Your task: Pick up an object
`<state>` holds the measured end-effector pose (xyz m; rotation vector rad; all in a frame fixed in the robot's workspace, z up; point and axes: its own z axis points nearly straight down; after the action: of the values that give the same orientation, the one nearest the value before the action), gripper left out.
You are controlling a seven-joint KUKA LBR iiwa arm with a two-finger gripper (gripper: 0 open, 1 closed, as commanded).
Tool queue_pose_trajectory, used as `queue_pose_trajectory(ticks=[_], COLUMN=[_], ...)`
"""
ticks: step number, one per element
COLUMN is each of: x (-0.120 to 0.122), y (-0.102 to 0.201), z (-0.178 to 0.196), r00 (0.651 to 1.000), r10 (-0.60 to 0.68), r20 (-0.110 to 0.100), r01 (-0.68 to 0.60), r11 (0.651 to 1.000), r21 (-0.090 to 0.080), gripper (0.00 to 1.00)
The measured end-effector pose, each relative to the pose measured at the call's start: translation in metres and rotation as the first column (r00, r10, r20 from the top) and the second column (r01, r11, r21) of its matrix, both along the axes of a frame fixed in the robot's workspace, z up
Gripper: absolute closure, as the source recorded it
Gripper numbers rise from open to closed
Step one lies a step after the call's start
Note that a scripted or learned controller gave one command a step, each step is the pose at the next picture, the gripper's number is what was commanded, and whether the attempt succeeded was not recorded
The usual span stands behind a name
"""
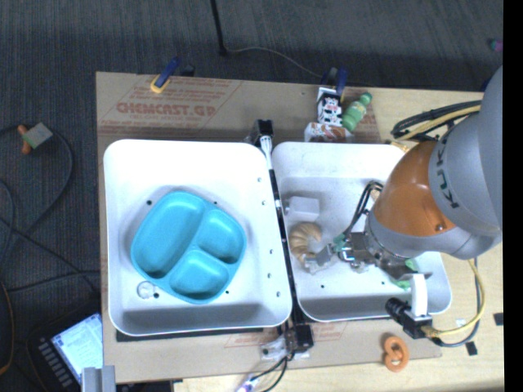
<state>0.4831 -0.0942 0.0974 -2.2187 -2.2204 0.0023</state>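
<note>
Arm comes in from the right, hanging over the right bin. Left bin sits well left of the claw, with a blue divided tray inside. Claw is low in the right bin (can't tell if it's open, closed, or gripping anything). Tan round object lies just left of the claw; pale square piece up-left of it.
</note>
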Motion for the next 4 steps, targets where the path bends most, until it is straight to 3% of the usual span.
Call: queue_pose_trajectory(ticks=[1,2,3,4], x=[0.000,0.002,0.000,0.011], y=[0.000,-0.046,-0.019,-0.065], z=[0.012,0.011,0.009,0.029], r00=[1.000,1.000,1.000,1.000], r10=[-0.001,-0.002,-0.001,-0.001], r20=[0.002,0.001,0.000,0.002], r01=[0.001,0.002,0.001,0.001], r11=[1.000,1.000,1.000,1.000], r21=[-0.001,-0.002,0.000,-0.002], gripper=[0.00,0.00,0.00,0.00])
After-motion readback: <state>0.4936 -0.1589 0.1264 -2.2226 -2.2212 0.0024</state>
